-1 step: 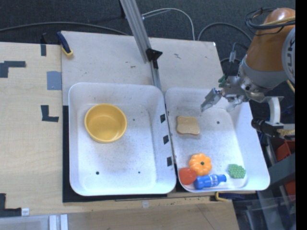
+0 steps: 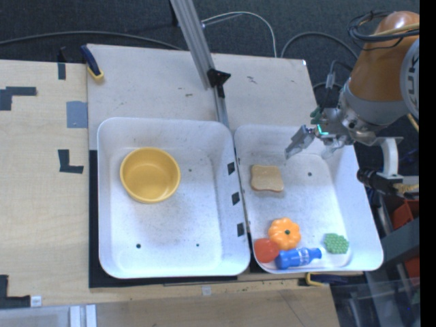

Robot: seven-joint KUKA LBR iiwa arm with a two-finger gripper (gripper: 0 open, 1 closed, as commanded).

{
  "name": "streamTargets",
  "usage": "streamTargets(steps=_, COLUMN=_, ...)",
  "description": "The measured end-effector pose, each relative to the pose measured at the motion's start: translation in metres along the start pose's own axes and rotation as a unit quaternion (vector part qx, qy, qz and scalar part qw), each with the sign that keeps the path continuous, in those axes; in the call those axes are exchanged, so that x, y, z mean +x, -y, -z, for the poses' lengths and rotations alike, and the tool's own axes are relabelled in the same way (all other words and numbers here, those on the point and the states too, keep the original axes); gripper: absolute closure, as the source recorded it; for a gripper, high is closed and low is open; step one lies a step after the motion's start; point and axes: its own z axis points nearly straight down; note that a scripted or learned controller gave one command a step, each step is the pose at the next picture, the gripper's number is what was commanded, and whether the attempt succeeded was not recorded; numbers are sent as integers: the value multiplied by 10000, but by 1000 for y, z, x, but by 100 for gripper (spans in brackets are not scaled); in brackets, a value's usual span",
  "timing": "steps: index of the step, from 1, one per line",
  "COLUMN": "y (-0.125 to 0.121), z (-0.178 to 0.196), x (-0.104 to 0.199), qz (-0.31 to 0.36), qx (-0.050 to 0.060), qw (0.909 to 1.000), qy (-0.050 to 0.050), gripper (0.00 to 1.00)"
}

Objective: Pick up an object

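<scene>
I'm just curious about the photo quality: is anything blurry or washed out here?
Camera view: even, soft lighting with faint shadows; the round yellow plastic bowl and slice of toast look sharp; the grey metal hand is slightly blurred; the white bins appear bright, not glaring.

Bench [image 2: 157,80] bears two white bins [image 2: 163,251] side by side.

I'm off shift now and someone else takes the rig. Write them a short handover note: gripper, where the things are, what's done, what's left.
Gripper: over the far end of the right bin, fingers open, holding nothing.
Right bin: bread slice near the middle; orange pumpkin, red piece, blue bottle and green piece clustered at the near end.
Left bin: yellow bowl.
Done: nothing picked yet.
Left: lower onto one item, probably the bread as it lies nearest, grip and lift.
</scene>
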Motion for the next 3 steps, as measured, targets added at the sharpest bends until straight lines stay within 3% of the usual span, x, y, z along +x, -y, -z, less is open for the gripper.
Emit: streamTargets(steps=3, y=-5, z=-148, x=13, qz=-4, qx=32, qw=10000, qy=0, gripper=0)
